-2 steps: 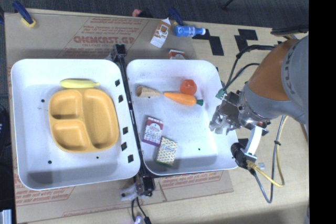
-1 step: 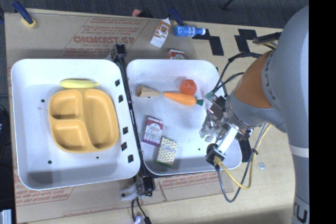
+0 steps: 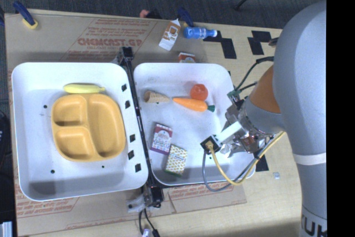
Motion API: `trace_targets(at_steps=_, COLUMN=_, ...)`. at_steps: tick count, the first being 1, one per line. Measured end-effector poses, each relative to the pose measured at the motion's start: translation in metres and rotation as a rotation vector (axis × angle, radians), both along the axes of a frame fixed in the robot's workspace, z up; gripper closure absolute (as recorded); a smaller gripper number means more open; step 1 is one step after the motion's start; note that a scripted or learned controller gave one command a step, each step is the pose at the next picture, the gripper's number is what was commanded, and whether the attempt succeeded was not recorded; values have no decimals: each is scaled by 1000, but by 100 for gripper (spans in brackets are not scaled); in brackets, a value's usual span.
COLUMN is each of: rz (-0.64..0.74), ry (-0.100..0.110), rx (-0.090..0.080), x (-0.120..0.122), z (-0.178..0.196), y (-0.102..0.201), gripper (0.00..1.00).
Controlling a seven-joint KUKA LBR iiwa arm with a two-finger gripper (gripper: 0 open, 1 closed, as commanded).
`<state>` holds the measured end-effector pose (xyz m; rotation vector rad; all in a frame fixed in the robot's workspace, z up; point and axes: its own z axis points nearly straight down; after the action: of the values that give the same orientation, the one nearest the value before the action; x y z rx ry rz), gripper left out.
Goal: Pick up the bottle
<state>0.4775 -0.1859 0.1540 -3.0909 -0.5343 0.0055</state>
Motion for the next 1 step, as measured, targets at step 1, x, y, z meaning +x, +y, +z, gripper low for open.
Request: trace_targets(at_steps=1, rz=-93, ry=0, rx=0, x=-2, z=24, y=-17, gripper=100)
